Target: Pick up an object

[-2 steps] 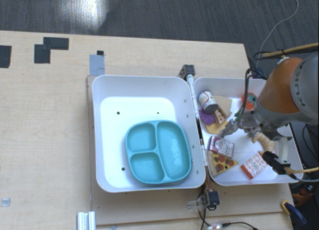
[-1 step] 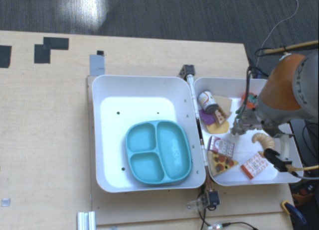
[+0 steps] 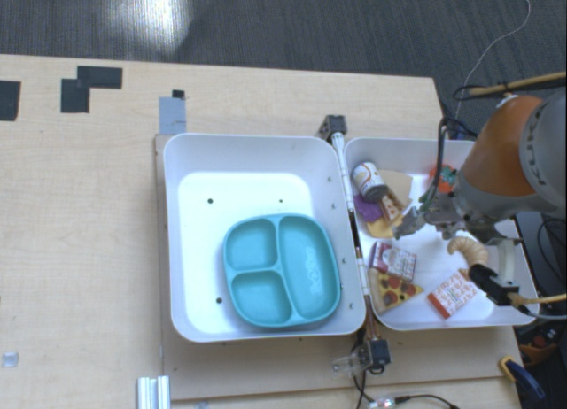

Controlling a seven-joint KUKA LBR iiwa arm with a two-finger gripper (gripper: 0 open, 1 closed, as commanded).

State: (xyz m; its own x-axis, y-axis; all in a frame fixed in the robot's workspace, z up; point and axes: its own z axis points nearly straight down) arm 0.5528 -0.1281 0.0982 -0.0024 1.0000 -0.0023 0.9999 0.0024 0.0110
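My gripper [image 3: 411, 221] hangs low over the middle of the right bin [image 3: 400, 147], reaching in from the right. Just left of it lies a flat purple and yellow toy [image 3: 383, 213]. A small brown and white can [image 3: 368, 178] lies on its side behind that. A white packet with red print [image 3: 393, 262] and a toy pizza slice [image 3: 396, 290] lie toward the front. A tan croissant [image 3: 466, 244] and a red and white box [image 3: 452, 295] sit under the wrist at the right. I see nothing between the gripper's tips.
The left bin [image 3: 186, 248] holds a blue three-part plate [image 3: 282, 268]. A metal clamp strip [image 3: 347, 195] runs between the two bins. A small orange item [image 3: 436, 173] sits at the back of the right bin, partly behind the arm.
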